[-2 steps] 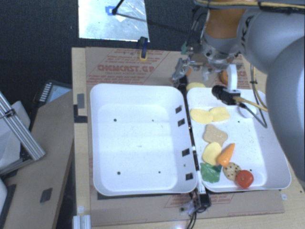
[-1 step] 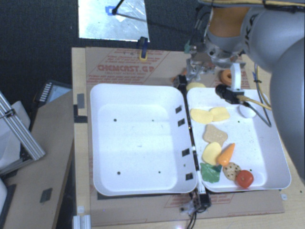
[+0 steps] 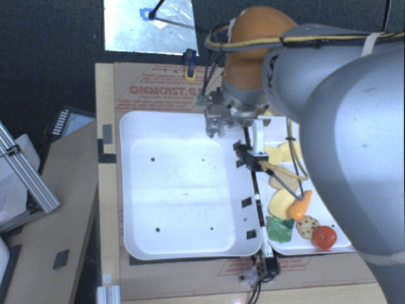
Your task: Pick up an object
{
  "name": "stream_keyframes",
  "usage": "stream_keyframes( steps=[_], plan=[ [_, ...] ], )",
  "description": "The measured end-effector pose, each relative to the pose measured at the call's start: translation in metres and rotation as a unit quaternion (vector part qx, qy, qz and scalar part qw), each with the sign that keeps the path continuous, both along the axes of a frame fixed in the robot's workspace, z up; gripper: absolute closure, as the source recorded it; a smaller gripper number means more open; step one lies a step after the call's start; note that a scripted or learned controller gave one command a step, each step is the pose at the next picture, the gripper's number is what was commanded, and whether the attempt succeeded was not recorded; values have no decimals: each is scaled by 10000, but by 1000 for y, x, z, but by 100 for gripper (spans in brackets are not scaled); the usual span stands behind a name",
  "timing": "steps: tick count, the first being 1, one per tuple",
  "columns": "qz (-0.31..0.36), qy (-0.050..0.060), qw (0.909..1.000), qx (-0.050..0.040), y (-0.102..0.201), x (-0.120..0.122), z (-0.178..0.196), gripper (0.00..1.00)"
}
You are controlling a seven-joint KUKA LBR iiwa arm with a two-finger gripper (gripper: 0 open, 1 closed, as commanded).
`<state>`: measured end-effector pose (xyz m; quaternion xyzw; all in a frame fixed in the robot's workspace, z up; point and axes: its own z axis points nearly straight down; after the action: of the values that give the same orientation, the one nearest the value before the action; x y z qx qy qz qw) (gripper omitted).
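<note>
My gripper (image 3: 214, 126) hangs over the back right corner of the left white bin (image 3: 177, 189), below the orange band of the arm. The right bin (image 3: 345, 249) holds several small things: a yellow piece (image 3: 283, 152), a tan piece (image 3: 283, 181), a yellow lemon-like piece (image 3: 280, 202), an orange carrot (image 3: 302, 204), a green piece (image 3: 279, 228), a brown speckled piece (image 3: 307, 227) and a red tomato (image 3: 324, 237). The gripper is to the left of and behind these things, apart from them. The grey arm hides much of the right bin.
A black divider with clips (image 3: 253, 189) runs between the two bins. Cardboard (image 3: 158, 90) lies under the bins. A shiny sheet (image 3: 149, 18) lies behind the bench, and a metal frame (image 3: 25, 176) stands at the left.
</note>
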<state>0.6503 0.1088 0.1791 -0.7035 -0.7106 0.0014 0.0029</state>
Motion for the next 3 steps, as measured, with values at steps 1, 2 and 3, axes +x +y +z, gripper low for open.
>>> stream_keyframes(
  steps=[1, 2, 3],
  plan=[
    [-6, -50, 10000, 6, 52, 8, 25, 100],
    [-1, -57, 10000, 12, 114, 16, 47, 100],
    [-22, -134, 9999, 20, 100, 20, 219, 100]
  ],
)
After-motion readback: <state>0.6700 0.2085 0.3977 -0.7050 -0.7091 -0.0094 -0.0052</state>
